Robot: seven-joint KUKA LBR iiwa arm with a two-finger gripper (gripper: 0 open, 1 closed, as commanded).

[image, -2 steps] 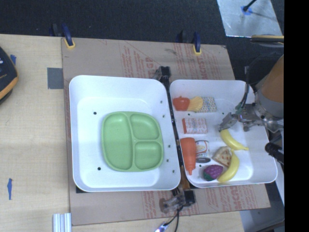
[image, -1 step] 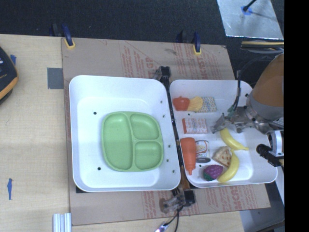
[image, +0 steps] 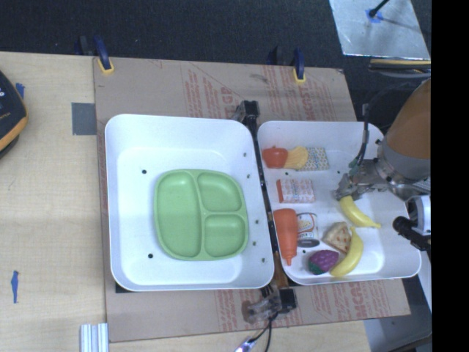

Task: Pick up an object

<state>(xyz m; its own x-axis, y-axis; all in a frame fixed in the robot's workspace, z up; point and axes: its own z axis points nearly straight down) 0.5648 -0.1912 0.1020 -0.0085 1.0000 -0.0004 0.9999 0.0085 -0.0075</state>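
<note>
At the far left of your bench sits a yellow-and-black device (image: pixel 9 119), then the left bin (image: pixel 128 134), where a green divided plate (image: pixel 199 213) lies alone in the middle. Move right and you reach the right bin (image: pixel 399 266), crowded with toy food: a red tomato-like piece (image: pixel 275 157) touching a yellow piece (image: pixel 297 157) and a patterned packet (image: pixel 316 158) along the far side, a striped packet (image: pixel 296 191) below them, an orange carrot (image: pixel 286 233) along the left wall, and near the front a purple grape cluster (image: pixel 322 261), a sandwich wedge (image: pixel 338 235) and a long banana (image: pixel 350 255) packed together. A second banana (image: pixel 357 213) lies just right of the middle, and your gripper (image: pixel 353 187) hangs directly beside its far end, the grey-and-orange arm (image: pixel 410 141) coming in from the right. Your risk, judged from here, is the closeness of things: the banana's curved, smooth body could roll or slide out of a pinch, and a descent slightly off line could nudge the sandwich wedge or the long banana instead. The gripper shows nothing between its fingers; how far apart they stand you cannot tell at this angle, and whether they touch the banana is likewise unclear.
</note>
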